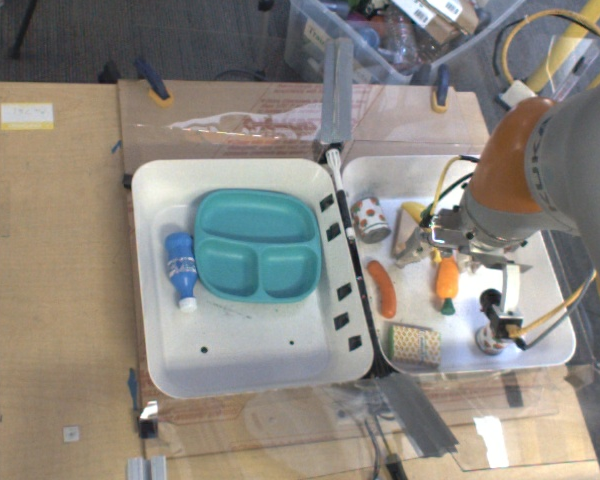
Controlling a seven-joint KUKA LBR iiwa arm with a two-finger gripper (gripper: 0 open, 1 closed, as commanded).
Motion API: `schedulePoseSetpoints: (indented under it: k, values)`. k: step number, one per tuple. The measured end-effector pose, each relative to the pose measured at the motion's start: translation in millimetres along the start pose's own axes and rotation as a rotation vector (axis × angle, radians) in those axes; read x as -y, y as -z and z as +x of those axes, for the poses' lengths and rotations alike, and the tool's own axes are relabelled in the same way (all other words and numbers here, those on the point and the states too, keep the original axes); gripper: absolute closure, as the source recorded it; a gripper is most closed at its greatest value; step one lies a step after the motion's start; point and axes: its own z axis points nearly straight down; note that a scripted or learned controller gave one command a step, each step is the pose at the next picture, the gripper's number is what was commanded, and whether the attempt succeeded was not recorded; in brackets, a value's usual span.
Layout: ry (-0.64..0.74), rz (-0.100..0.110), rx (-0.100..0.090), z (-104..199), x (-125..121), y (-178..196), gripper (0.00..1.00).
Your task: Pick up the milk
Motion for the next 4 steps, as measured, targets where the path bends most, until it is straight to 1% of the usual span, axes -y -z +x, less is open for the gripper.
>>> schedulePoseSetpoints:
  k: [1, 2, 3, 4]
  values:
    - [-0.108, -0.001, -0.001, -3.8, 60.6, 0.4, 0.00]
    - [-0.081, -0.003, -0.002, -4.6, 65.1, 0.8, 0.00]
    - [-0.501, -0.001, -0.001, -5.6, 80.5, 0.5, 0.00]
    - [-0.619, 0.006, 0.003, 11.4, -33.5, -1.1, 0.00]
